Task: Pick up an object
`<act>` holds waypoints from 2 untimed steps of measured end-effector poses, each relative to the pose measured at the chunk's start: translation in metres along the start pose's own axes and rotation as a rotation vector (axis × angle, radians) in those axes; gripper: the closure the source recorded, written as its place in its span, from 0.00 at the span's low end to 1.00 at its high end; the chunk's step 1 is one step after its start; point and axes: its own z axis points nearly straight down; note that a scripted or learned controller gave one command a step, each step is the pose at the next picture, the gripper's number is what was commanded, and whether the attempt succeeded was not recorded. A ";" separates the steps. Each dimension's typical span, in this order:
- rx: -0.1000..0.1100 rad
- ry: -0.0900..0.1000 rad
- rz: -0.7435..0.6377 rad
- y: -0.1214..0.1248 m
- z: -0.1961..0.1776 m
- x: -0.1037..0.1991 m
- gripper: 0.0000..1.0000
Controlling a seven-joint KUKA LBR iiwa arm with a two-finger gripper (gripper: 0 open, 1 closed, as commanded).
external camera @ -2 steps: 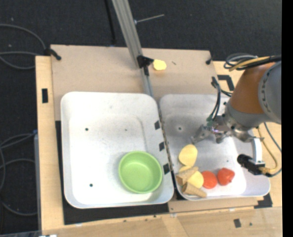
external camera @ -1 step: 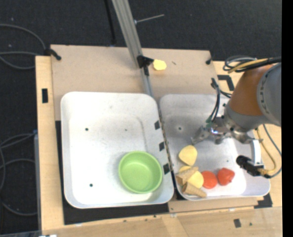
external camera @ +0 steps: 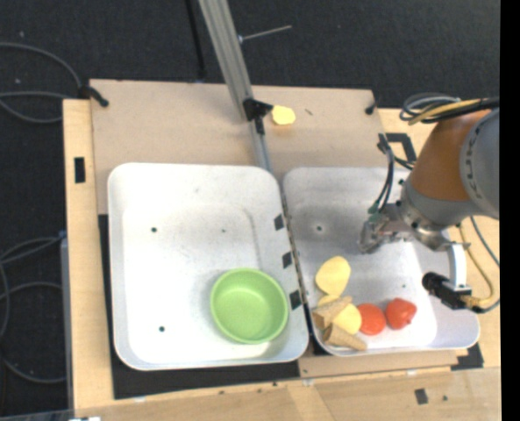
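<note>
My claw (external camera: 378, 232) hangs over the right bin (external camera: 330, 191), mid-bin, nothing visible between its tips. Can't tell whether it's apart or together; too small and shadowed from this angle.

Targets sit clustered at the bin's near edge: yellow piece (external camera: 333, 275) closest, down-left of the claw in this view. Below it a tan wedge pile (external camera: 333, 319) against the left wall, then two red pieces (external camera: 387, 316) side by side toward the near-right corner, almost straight below the claw.

Yellow piece looks like the best pick: apart from the reds, just above the pile. Long axis seems tilted, upper-right to lower-left. Move needed, I reckon: shift toward the near-left, then drop.

Green bowl (external camera: 249, 304) in the left bin (external camera: 154, 235), well apart.
</note>
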 end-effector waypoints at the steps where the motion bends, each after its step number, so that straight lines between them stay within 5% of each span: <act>1: -0.003 0.002 -0.009 -0.001 -0.048 0.007 1.00; 2: -0.006 0.001 -0.009 0.000 -0.113 0.006 1.00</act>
